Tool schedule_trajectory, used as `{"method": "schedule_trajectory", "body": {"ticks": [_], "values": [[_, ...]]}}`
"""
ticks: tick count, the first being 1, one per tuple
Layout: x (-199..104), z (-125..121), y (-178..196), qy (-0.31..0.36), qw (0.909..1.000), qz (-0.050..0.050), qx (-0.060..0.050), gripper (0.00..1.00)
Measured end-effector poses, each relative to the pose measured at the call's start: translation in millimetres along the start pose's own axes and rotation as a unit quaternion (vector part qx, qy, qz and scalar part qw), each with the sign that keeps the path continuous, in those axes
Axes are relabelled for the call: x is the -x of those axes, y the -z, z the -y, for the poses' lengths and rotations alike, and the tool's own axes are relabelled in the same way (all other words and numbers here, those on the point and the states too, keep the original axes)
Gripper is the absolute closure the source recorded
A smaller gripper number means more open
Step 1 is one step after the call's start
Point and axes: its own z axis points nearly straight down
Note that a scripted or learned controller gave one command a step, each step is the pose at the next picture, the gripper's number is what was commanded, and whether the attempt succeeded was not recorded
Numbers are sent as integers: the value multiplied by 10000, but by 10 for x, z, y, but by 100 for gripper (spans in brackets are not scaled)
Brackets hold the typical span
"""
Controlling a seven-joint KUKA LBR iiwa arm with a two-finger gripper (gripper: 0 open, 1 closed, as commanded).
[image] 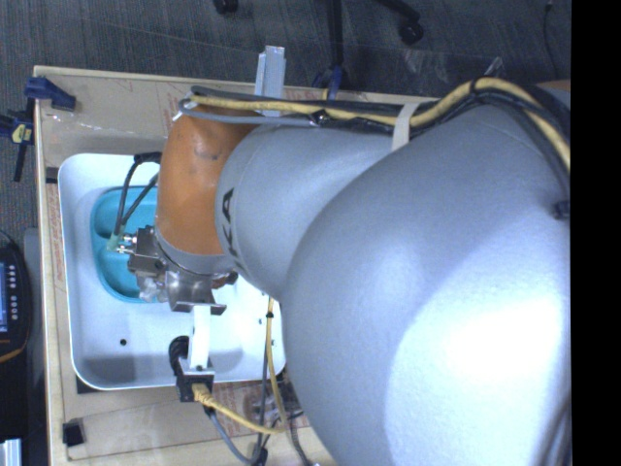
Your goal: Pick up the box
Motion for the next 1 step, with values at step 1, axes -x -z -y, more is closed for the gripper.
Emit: {"method": "schedule_trajectory", "body": {"ticks": [1], "values": [[619,-138,-1009,2344,9721,-4,5,100]]}}
